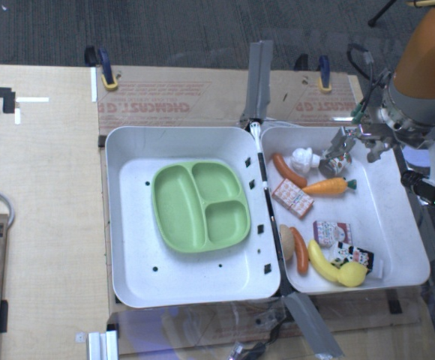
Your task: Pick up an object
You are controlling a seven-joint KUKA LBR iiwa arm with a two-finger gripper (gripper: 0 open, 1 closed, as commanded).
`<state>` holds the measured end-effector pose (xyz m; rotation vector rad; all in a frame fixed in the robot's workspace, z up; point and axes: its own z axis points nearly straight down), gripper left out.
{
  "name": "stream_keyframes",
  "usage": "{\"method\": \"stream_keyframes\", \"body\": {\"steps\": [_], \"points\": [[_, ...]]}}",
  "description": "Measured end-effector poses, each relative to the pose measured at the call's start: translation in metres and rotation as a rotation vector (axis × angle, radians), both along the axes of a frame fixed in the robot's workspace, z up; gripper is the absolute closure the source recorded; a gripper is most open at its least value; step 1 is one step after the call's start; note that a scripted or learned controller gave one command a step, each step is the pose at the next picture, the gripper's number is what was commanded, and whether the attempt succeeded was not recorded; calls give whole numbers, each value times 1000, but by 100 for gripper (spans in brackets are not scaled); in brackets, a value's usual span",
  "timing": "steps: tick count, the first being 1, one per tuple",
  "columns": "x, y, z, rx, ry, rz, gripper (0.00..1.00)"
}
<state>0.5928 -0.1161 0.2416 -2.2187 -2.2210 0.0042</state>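
Orange carrot (326,187) lies in right bin (397,223) | gripper (340,156) just above it, grip state can't tell | step: approach, nothing lifted | next: drop lower, pinch it

Open floor along the right bin (397,201)'s right side; toys crowded from carrot (327,187) to banana (330,267).

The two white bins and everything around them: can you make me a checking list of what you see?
Surface: wooden bench bearing two white bins, left bin, right bin.
Job's things: carrot, banana, two sausages, small boxes, all in the right bin.
Clutter: green divided plate in the left bin.
Grippers: gripper low over the right bin's far end, near the carrot.
Cables: dark cables by the arm.
Surroundings: dark carpet, clamps.
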Motion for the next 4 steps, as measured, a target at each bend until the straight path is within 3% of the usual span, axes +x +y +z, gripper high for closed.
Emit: {"method": "stream_keyframes", "body": {"steps": [1,2,3,4], "points": [[-2,15,-138,0,-2,-61,0],[51,-2,-151,0,3,122,0],[63,-16,-152,0,8,-137,0],[63,-17,-142,-1,10,-135,100]]}}
